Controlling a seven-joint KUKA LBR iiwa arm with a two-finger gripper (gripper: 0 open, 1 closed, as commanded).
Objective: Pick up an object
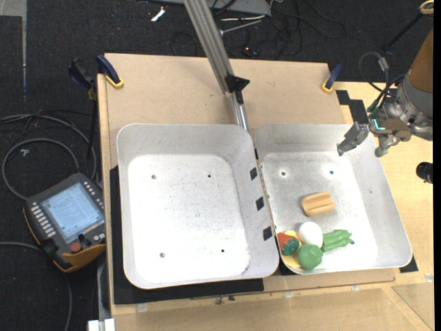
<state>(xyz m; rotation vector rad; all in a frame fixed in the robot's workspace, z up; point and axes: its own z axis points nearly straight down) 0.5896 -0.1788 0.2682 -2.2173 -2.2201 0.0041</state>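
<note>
The right bin holds a tan bread-like block near its middle. Closer to the front lie a white egg-shaped ball, a green round toy, a green knobbly vegetable and a red and yellow piece, all bunched together. My gripper hovers over the bin's back right corner, up and to the right of the tan block. Its two fingers are spread apart with nothing between them.
The left bin sits beside the right one on a tan board. A metal pole slants down to the bins' shared back edge. A teach pendant lies on the floor at the left.
</note>
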